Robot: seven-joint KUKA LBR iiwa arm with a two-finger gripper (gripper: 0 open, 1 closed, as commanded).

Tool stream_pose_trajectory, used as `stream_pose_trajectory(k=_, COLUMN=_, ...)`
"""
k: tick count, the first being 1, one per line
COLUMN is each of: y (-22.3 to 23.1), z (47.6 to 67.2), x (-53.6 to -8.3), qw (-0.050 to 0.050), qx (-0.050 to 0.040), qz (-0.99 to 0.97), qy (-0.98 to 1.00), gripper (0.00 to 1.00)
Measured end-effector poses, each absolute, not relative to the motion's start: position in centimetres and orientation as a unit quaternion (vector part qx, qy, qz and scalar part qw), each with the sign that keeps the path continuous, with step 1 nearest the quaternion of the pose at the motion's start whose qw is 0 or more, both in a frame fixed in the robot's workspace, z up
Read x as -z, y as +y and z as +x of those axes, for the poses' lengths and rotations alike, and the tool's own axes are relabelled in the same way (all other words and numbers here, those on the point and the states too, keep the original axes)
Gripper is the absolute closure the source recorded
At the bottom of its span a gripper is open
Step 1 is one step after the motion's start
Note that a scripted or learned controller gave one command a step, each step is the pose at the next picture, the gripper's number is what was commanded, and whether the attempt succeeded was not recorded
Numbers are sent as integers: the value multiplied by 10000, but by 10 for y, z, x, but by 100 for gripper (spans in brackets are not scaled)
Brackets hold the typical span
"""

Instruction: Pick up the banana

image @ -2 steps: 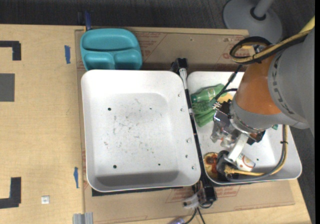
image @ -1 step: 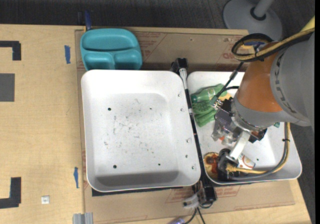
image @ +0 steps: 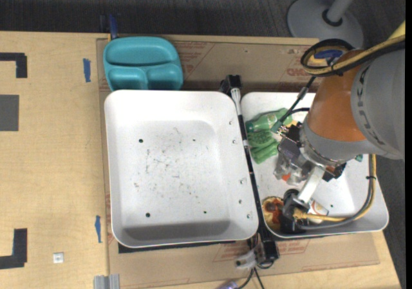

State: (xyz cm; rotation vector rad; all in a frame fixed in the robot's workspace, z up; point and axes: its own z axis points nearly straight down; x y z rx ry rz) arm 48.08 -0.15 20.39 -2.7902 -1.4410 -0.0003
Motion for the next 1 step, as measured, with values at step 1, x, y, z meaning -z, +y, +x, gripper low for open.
stream_pose_trajectory(k=1, y=-1, z=482, x=-214, qw=6, qx=2, qz=-8881, qy=-4597, gripper=100)
